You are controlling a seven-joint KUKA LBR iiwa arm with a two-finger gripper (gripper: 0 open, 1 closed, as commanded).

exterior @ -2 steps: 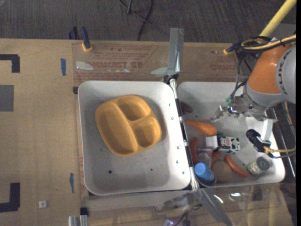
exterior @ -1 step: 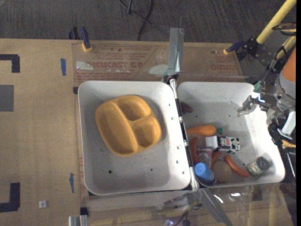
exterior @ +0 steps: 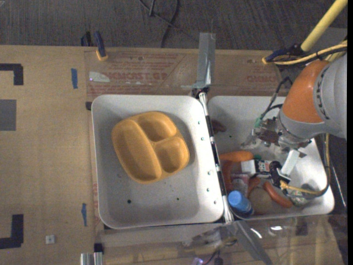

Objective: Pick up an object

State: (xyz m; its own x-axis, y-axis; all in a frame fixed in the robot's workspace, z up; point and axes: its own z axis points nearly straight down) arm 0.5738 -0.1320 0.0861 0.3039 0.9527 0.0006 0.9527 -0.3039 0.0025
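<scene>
Now you see the hand (exterior: 268,141) low over the right bin (exterior: 314,203), at the end of the grey arm that reaches in from the right side. You cannot tell whether the hand is wide or narrow. The things to pick lie crowded in the near part of this bin. An orange carrot (exterior: 236,155) is just beside the wall between the bins, a blue cap (exterior: 237,199) is in the near left corner, and a red sausage (exterior: 277,195) is further right. The hand is near the carrot, but you cannot judge if they touch. In the left bin (exterior: 105,192) lies a yellow divided plate (exterior: 150,146), well apart from the hand. Both bins stand on the brown worktop (exterior: 44,148).
</scene>
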